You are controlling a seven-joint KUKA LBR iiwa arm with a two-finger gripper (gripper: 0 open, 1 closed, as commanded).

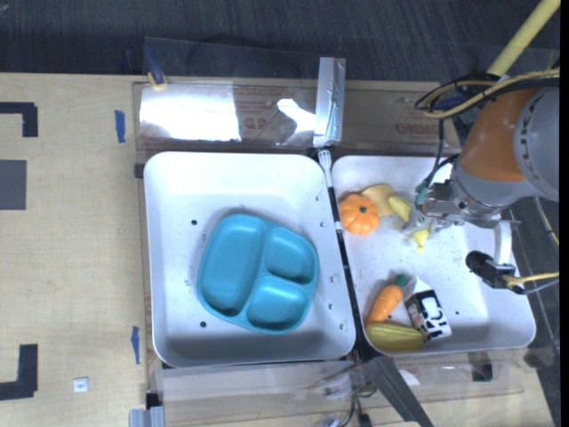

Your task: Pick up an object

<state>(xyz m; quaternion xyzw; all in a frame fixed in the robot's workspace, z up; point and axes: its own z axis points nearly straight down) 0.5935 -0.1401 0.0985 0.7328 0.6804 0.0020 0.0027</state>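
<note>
**Over the right bin, lining up a grab**

I'm at the approach step, nothing lifted yet. My pincer (428,222) hangs low in the upper right of the frame, over the right bin (498,332), w/ a small yellow piece (419,237) just under the tip. Can't tell if I'm clenched or released, too small & blurred.

Candidates near me: banana (388,199) and orange pumpkin (359,213), touching each other, just left of the pincer. Lower in the same bin: carrot (385,302), a yellow-green fruit (395,336) and a black-and-white block (428,314), bunched together near the bottom edge. Left bin (169,238) holds a blue divided tray (257,271), well apart from me.

Next move, as I judge it: settle on the yellow piece or shift left to the banana, center over it, drop & squeeze. The banana–pumpkin contact could spoil a clean grip
</note>
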